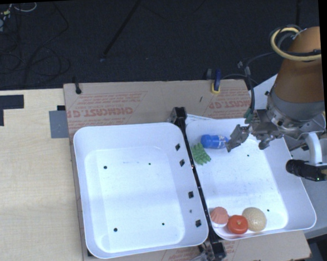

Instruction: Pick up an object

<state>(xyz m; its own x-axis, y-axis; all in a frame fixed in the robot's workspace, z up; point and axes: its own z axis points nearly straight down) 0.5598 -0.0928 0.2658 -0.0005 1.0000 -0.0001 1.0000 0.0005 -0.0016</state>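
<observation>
Closest to me, a red ball [237, 224] sits between a pink one [218, 215] and a tan one [255, 218] in the right bin [291, 202]. My hand [248, 138] hangs spread apart beside the blue object [212, 141], holding nothing; a green toy [201, 153] lies just left.

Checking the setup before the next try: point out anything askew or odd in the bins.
Nothing spilled or damaged. The objects crowd the right bin's edges: blue object and green object by the divider, three round ones in the near corner. The hand hangs beside the blue object.
</observation>
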